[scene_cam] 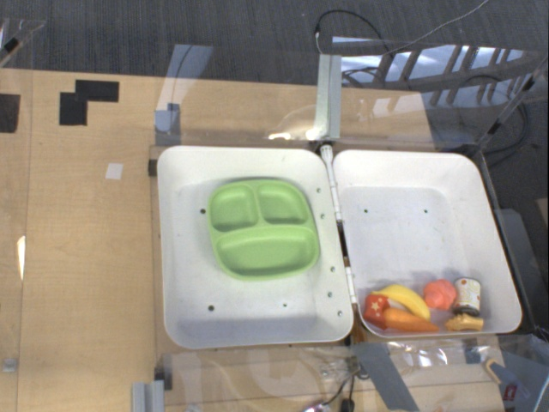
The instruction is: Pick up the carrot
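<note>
An orange carrot (pixel 409 321) lies along the front wall of the right bin (pixel 412 196), near its front left corner. It touches a yellow banana (pixel 407 299) just behind it and a red pepper (pixel 376 306) at its left end.
Right of the carrot sit a red-orange round fruit (pixel 440 293), a small can (pixel 467 293) and a yellow-brown food piece (pixel 464 321). The left bin (pixel 184 316) holds a green divided plate (pixel 262 227). A metal post (pixel 328 93) stands behind the bins.
</note>
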